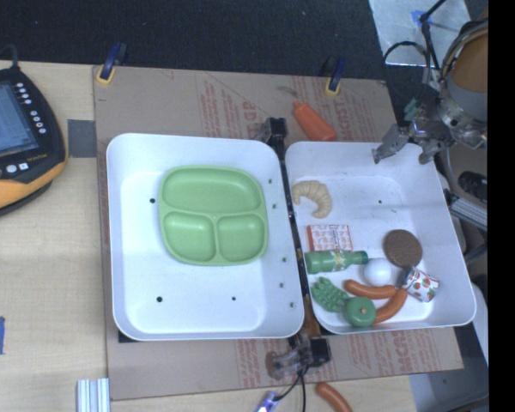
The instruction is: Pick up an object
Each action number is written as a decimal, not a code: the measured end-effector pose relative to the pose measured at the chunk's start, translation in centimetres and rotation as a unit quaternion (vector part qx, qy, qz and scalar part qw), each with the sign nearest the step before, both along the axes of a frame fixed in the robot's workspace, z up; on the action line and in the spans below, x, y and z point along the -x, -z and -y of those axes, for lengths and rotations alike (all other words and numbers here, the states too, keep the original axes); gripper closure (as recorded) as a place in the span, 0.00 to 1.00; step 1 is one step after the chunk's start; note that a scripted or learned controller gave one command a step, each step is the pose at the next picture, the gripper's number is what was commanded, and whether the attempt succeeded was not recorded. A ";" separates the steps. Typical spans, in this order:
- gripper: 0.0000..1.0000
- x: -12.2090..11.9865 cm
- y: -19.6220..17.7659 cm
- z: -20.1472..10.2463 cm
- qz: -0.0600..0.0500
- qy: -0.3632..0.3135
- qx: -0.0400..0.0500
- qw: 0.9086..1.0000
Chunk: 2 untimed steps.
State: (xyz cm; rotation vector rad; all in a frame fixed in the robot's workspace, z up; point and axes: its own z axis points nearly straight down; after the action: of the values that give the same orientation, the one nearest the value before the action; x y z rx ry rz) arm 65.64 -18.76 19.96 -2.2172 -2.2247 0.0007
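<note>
My gripper [408, 148] hangs over the far right corner of the right bin [429, 187], its two dark fingers spread open with nothing between them. Lower in that bin lie a croissant [314, 196], a red-and-white packet [329, 236], a green bottle [336, 260], a brown cookie [402, 247], a white egg [378, 271], two sausages [372, 288], a green leafy piece [329, 294] and a strawberry-print piece [421, 286]. All of them sit well below and to the left of the gripper.
The left bin [133, 256] holds a green divided plate [213, 213]. An orange carrot [313, 123] lies on the cardboard behind the bins, and another sausage [335, 395] lies in front. A teach pendant [13, 140] rests at the far left. Clamps [275, 130] join the bins.
</note>
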 end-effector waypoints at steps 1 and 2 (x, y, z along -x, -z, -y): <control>0.00 0.0 -0.4 2.4 0.001 0.000 0.000 1.000; 0.00 10.6 8.3 2.1 -0.002 -0.001 0.000 1.000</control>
State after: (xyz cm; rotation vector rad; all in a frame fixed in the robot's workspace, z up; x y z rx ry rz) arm 55.08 -20.89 11.69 -2.2135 -2.2249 0.0063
